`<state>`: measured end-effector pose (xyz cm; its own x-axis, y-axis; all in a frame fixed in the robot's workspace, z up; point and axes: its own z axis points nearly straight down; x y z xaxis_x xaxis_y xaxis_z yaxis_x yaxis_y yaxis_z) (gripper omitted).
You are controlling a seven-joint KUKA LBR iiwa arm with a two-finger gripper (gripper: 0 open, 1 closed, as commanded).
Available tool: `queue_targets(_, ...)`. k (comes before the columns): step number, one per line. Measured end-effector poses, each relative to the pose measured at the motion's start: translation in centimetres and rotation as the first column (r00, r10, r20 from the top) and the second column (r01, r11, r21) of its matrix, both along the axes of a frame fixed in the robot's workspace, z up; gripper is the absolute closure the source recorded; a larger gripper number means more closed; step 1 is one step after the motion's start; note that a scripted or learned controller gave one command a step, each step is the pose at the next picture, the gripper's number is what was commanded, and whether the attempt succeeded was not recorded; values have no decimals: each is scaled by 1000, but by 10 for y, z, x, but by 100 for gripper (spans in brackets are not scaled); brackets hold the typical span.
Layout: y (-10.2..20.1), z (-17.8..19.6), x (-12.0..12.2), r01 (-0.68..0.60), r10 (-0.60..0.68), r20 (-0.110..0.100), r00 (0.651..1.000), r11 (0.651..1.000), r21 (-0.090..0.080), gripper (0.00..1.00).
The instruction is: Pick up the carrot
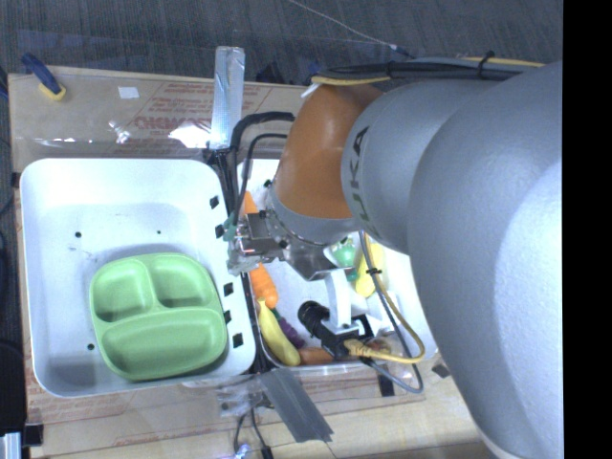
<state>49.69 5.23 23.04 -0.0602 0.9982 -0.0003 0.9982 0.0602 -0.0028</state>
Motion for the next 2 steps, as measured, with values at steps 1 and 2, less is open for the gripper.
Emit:
queue_targets(1,2,9,0,-8,8,-4,1000,1000,0,100)
queue_targets(2,3,18,0,-17,17,-8,1000,1000,-1,100)
